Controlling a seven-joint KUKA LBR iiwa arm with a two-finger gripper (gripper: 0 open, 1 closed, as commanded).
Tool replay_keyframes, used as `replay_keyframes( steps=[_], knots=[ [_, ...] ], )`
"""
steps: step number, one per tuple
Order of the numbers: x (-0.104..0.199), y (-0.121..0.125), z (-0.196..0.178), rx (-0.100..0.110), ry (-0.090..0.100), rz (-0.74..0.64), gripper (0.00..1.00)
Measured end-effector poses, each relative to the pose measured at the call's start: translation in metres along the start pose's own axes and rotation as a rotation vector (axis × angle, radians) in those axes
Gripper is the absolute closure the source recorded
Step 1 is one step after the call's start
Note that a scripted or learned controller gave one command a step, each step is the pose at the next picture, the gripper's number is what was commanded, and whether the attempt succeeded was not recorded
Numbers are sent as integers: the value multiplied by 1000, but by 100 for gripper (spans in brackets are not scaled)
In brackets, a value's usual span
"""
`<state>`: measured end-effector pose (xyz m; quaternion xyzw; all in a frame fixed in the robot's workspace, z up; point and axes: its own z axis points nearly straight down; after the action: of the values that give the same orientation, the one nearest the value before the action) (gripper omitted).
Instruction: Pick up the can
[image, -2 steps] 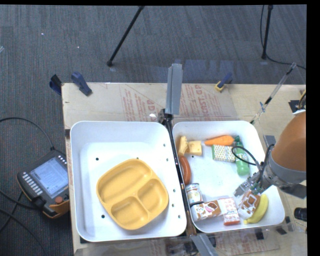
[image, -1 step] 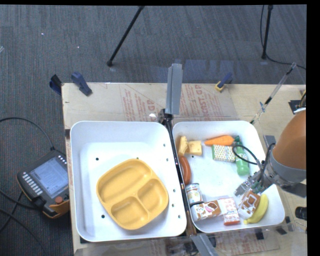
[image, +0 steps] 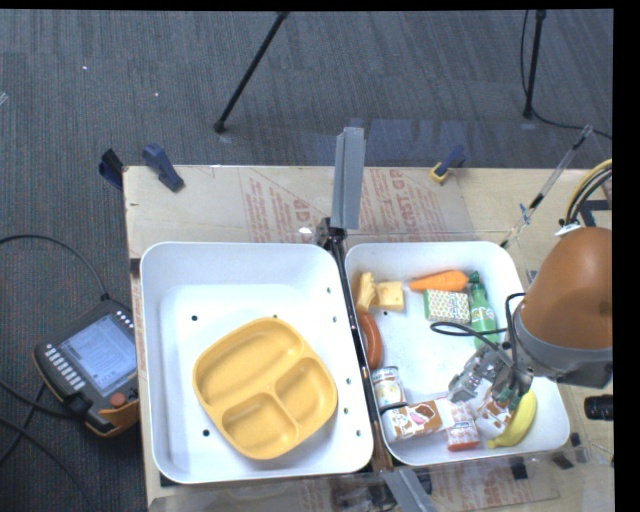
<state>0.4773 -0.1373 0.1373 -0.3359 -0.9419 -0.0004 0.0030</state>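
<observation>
Where the arm reaches in from the right, its claw (image: 490, 385) hangs low over the right bin (image: 500, 255), near that bin's lower right corner; whether it is open or closed cannot be told, as the metal parts blur into the items beneath. Above the claw, the orange band (image: 572, 285) and grey wrist cover part of the bin's right side.

The can (image: 386, 386), small with a printed label, stands at the lower left of the right bin, close to the wall shared with the left bin and well apart from the claw. Just below and right of the can lies a brown and white packet (image: 418, 420), with a small red and white box (image: 461, 435) beside it. A banana (image: 518, 422) lies along the lower right corner. A reddish-brown oval item (image: 371, 340) rests against the dividing wall above the can. Along the upper part of the bin sit yellow cheese-like wedges (image: 378, 293), a carrot (image: 440, 282), a green patterned packet (image: 447, 305) and a green bottle (image: 480, 303).

The left bin (image: 160, 300) holds a yellow divided plate (image: 264, 387), lying flat. Both bins rest on the table (image: 250, 200). A handheld control pendant (image: 90, 365) lies on the floor to the left.
</observation>
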Motion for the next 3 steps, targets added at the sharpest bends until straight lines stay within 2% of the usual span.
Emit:
replay_keyframes(
  steps=[1,2,3],
  knots=[
    [0,0,0,0,0,0,0],
    [-62,-47,17,-1,-1,38,0],
    [-63,-47,11,-2,4,44,100]
  ],
)
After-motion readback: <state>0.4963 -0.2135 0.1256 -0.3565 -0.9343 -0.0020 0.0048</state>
